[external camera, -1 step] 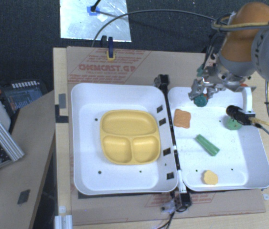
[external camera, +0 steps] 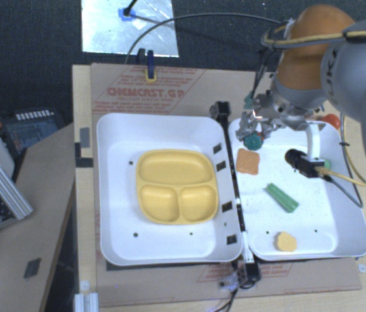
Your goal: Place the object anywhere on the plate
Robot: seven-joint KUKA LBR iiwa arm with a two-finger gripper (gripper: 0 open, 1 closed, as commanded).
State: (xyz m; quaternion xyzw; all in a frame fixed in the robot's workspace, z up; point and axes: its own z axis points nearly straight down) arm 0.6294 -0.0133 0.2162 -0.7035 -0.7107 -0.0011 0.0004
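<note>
Gripper (external camera: 253,137) sits low at the right bin (external camera: 339,229) far-left corner, a teal object (external camera: 253,142) at its tips; whether it's clamped, can't tell. Just below lies an orange-brown piece (external camera: 248,162). Further out, a green block (external camera: 281,197). Left across the divider, the yellow plate (external camera: 175,186), bare white floor around it.

Grey arm (external camera: 358,64) reaching in, gripper (external camera: 253,132) lowered

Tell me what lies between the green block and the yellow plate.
In the camera view, only bare white floor of the right bin, then the two bins' adjoining walls with black clips, separate the green block from the yellow plate.
</note>
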